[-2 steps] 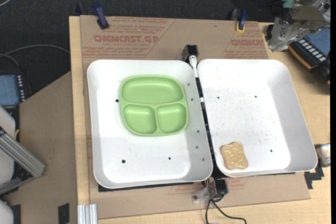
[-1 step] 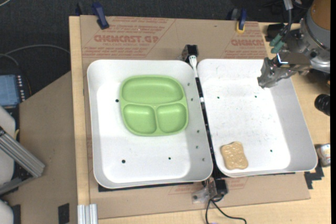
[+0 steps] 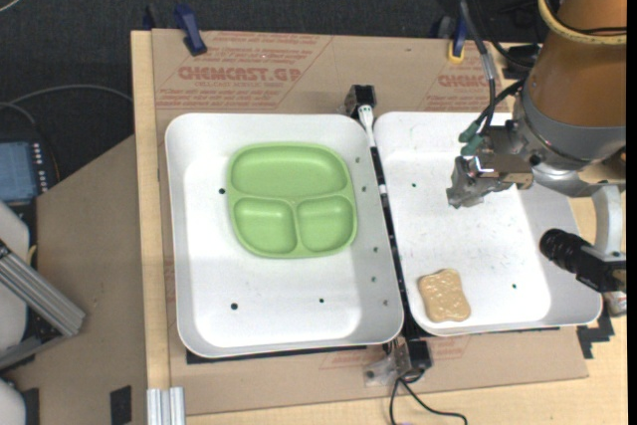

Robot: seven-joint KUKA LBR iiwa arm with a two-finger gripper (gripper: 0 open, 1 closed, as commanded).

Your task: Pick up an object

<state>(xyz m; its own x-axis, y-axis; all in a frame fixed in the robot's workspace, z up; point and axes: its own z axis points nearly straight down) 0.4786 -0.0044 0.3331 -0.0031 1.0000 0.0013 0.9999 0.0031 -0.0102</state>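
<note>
**Operator:** From the camera view, where are you, and where is the thing to pick?

**Arm:** My gripper [image 3: 466, 186] hangs over the right bin [image 3: 418, 139], toward that bin's far half and nearer its right side than its left. Whether it is open or closed I cannot tell from this angle; nothing shows in its grasp. The only loose thing in this bin is a tan biscuit-like piece [image 3: 443, 297], lying flat at the near left corner, just beside the rim. The left bin [image 3: 194, 244] holds a green divided tray [image 3: 293, 199], set toward its far edge.

**Operator:** Which step is this?

**Arm:** I judge it the approach: no grasp made yet. The tan piece is well apart from me, so the next move calls for travelling toward the near edge of the table and leftward, then descending squarely over it. It is thin and close to the rim, so I may clip the wall.
</note>
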